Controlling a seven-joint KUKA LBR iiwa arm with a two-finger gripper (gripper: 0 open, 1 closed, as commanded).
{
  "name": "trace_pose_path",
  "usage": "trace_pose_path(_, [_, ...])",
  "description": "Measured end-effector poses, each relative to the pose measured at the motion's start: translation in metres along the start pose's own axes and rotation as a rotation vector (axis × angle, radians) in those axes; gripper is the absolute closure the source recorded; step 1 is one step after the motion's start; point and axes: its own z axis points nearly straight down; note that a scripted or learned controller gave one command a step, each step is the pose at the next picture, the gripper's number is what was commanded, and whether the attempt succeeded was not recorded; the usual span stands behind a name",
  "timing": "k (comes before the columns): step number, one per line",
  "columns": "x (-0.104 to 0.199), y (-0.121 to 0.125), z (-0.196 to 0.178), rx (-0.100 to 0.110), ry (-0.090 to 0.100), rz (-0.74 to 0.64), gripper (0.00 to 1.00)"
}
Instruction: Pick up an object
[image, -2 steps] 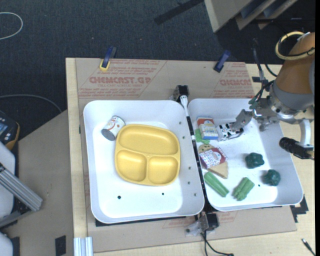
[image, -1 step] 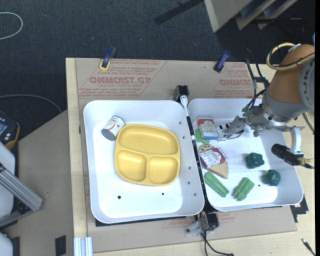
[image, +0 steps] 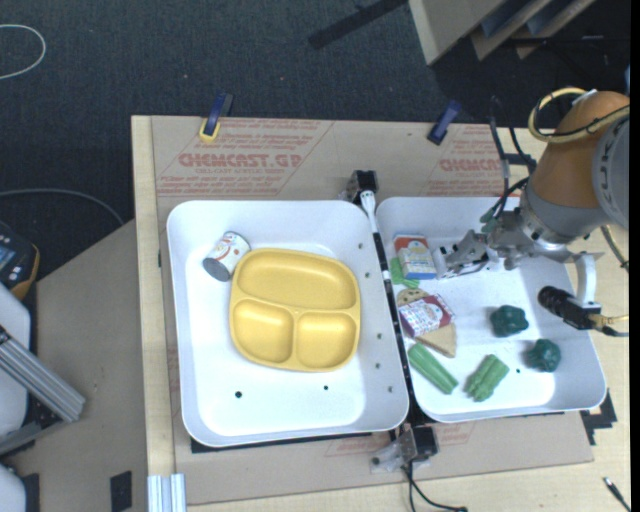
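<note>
Nearest us in the right bin (image: 585, 395) lie green vegetables (image: 487, 377), loose and scattered, likely dumped as picking targets. Beyond them sits a red-and-white packet (image: 421, 314), then a small carton (image: 413, 255). Our gripper (image: 462, 253) hovers just beside the carton, on its right; we cannot tell how it is set.

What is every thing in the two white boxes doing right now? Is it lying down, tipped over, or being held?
Yellow tray: lying flat, right way up, in the left bin.
Small cup: tipped on its side beside the tray.
Snack packets: lying flat in the right bin.
Green toy vegetables: lying loose, not held.
Dark green lumps: resting on the bin floor.
Pincer: low over the right bin, holding nothing I can see.
</note>
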Motion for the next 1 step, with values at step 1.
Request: trace_pose_path(1, [0.001, 0.0023, -0.0109, -0.007, 0.002, 0.001, 1.0])
